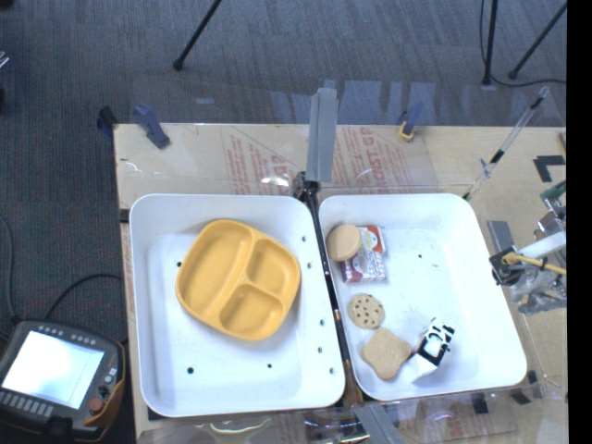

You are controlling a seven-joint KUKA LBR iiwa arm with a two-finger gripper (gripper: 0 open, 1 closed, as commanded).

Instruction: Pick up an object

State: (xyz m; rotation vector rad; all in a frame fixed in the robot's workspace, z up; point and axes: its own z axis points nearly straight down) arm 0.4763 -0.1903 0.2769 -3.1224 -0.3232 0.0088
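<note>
Arm barely in frame: just its tip at the far right edge, mid-height, pulled back to the side. The hand (532, 265) shows as a pale, partly blurred cluster (finger state unreadable). No object is seen between its fingers.

Both bins (157, 248) are looking like smooth white plastic with a slight sheen. The yellow tray (239, 278) is showing matt plastic. The packet (368, 255) is glinting like glossy foil, and the tabletop (231, 155) is looking like pale printed cardboard.
</note>
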